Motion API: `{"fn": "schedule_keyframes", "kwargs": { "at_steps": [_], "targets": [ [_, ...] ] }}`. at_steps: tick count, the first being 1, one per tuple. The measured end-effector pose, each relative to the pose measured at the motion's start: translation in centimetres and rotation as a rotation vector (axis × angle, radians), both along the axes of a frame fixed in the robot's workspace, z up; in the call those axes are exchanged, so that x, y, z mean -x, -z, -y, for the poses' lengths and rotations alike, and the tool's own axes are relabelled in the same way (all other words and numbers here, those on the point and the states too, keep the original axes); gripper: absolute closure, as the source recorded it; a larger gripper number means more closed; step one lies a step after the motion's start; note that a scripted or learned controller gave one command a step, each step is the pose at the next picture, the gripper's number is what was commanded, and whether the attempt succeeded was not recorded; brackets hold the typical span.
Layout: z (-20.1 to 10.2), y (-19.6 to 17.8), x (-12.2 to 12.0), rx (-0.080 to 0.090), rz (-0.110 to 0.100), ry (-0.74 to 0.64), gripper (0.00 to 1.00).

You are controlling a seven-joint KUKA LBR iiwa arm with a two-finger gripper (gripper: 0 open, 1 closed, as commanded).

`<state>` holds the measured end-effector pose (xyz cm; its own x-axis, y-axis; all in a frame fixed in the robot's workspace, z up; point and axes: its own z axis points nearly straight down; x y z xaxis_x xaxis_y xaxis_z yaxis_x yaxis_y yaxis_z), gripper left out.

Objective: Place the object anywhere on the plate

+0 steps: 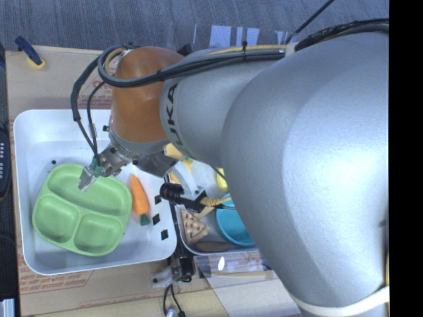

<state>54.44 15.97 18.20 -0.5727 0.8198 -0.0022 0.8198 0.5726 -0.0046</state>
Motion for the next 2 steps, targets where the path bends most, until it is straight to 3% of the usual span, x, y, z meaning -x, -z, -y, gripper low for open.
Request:
{"fn": "schedule_keyframes", "kwargs": {
  "at_steps": [1, 2],
  "targets": [
    [0.01, -1.0, -0.06, 0.003, -0.004, -0.008, 1.0],
    [-0.01, -0.97, -0.04, 0.004, -0.005, -0.008, 0.0]
  ]
}}
